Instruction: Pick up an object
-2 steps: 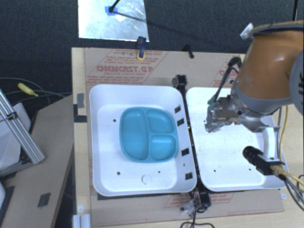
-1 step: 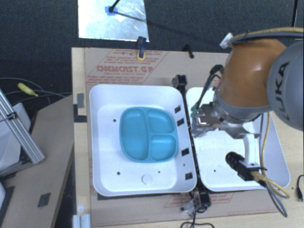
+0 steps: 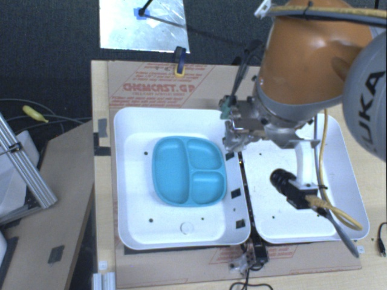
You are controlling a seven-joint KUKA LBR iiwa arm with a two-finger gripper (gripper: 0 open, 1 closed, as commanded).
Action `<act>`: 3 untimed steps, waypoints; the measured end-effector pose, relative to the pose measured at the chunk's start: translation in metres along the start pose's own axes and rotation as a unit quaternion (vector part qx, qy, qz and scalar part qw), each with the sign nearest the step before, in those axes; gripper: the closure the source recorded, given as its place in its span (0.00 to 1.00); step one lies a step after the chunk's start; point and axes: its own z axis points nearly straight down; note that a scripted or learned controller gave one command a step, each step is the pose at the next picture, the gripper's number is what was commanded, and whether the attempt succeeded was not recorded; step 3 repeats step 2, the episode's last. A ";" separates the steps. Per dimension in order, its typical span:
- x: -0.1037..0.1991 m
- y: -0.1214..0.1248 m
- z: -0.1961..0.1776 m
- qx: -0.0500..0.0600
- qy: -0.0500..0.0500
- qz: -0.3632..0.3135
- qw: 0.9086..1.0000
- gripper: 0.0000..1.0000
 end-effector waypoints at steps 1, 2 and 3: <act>0.036 0.000 -0.022 0.004 -0.002 0.002 1.000 1.00; -0.009 0.003 -0.144 -0.002 -0.001 0.007 1.000 1.00; -0.009 0.003 -0.144 -0.002 -0.001 0.007 1.000 1.00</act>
